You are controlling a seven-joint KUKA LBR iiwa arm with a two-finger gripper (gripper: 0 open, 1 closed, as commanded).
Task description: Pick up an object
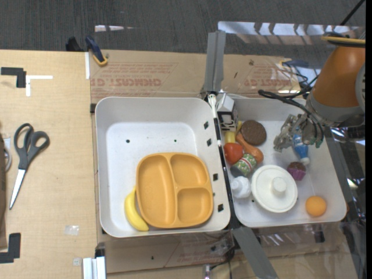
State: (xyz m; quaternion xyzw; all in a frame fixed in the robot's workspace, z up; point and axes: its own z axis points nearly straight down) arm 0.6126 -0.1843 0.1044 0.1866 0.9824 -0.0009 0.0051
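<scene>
The gripper (290,133) hangs low in the right bin (334,179), just beside a small blue-capped bottle (300,150); I can't tell its state. The bottle looks light, stiff, a bit slippery: best pinched across its middle.

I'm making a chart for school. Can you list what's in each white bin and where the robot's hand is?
left bin: orange divided plate, banana tucked under its edge
right bin: brown cookie, tomato, carrot, white lidded pot, purple piece, orange ball, blue-and-white item
gripper: over the right bin's back part, beside the blue-and-white item
bench, left side: scissors
</scene>
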